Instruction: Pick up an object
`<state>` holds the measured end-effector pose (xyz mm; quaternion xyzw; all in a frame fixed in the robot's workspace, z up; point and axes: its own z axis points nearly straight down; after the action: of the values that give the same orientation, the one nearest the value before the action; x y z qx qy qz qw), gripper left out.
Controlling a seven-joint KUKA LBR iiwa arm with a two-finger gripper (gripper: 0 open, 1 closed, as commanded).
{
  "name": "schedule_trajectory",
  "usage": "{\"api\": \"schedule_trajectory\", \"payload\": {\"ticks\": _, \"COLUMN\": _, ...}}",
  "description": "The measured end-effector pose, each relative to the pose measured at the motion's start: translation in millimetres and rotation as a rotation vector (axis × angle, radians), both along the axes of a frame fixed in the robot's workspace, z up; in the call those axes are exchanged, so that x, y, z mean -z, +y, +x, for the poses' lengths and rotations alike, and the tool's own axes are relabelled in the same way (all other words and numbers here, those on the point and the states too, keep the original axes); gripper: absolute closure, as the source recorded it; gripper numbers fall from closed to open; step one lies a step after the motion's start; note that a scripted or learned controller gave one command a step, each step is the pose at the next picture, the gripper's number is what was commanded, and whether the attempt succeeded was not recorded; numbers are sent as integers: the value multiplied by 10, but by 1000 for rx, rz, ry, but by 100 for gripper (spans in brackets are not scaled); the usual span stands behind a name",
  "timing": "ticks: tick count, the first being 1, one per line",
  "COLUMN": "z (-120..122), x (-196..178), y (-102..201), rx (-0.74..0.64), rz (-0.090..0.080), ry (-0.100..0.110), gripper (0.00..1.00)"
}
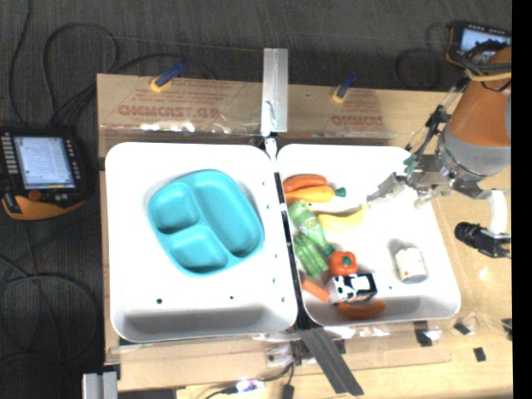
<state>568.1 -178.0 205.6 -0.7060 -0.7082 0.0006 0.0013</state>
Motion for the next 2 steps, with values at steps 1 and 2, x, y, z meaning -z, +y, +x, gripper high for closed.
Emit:
{"api": "schedule_trajectory", "payload": {"ticks": 1, "z": 8, "x": -82, "y": 9, "rx": -2, "rz": 1, "ry": 1, "gripper": 100}}
{"api": "schedule_trajectory", "payload": {"ticks": 2, "z": -325, "x": -898, "y": 79, "rx": -14, "rz": -2, "ry": -1, "gripper": 100}}
